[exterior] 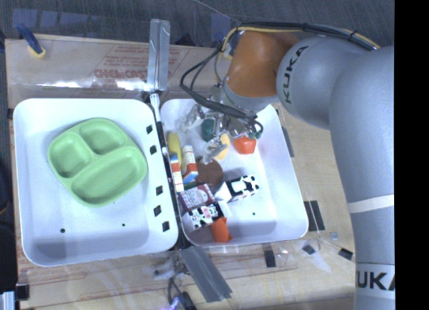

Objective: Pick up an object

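Observation:
My gripper (216, 126) hangs low over the far part of the right bin (285, 201), below the orange wrist band (258, 60). Right at it sit a teal object (209, 126) and a small yellow-white piece (221, 142); whether either is held I cannot tell. An orange cup (245, 144) lies just right of the gripper. Nearer the front are a yellow banana-shaped toy (174, 146), a small bottle (190, 159), a brown disc (211, 173), a black-and-white cow-patterned toy (241, 186), a red-and-white packet (196, 198) and an orange block (220, 230).
The left bin (40, 235) holds a green divided plate (97, 160). A clamp-lined divider (159, 168) runs between the two bins. The grey arm (348, 100) covers the bench's right side. Cables (198, 74) loop off the wrist.

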